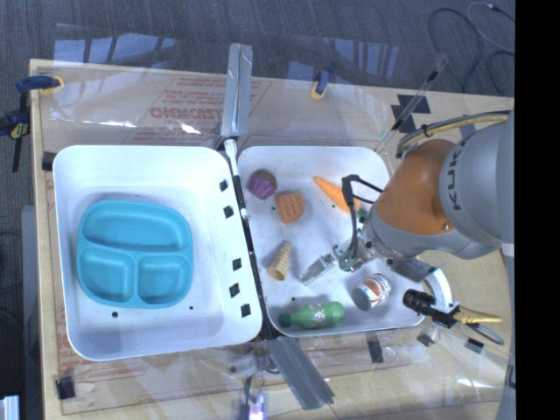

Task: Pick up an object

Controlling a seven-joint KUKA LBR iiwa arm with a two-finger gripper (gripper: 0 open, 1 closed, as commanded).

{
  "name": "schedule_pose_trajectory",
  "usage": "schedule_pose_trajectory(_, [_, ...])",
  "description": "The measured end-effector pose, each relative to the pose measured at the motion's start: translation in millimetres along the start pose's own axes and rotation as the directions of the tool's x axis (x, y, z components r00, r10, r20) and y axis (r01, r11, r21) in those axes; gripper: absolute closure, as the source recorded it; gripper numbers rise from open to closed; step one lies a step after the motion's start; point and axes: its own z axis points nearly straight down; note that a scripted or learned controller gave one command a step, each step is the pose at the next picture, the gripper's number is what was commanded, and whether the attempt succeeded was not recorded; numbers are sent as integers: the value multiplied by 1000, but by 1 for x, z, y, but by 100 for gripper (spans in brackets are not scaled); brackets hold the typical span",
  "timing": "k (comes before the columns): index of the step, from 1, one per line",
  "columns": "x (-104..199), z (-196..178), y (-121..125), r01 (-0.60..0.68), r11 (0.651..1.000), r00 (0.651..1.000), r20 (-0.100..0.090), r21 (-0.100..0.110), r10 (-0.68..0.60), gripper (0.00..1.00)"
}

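Claw [337, 263] low mid right bin [385, 160], grip state unclear, beside ice-cream cone [279, 260], probably lining up a grasp

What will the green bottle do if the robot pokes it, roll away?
Probably yes. The green bottle lies on its side in the right bin, and its round body looks apt to roll. It looks like smooth plastic, so likely light and a bit slippery.

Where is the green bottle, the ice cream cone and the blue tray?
green bottle [312, 315], camera view, middle of its body.
ice cream cone [279, 260], camera view, middle of the cone.
blue tray [133, 252], camera view, the ridge between its compartments.
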Motion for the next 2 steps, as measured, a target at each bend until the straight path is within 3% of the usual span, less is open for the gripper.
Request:
schedule_pose_trajectory(1, [-31,-1,75,9,1000,1000,1,-2,-9,0])
schedule_pose_trajectory(2, [-6,0,14,35,999,999,0,0,-35,0])
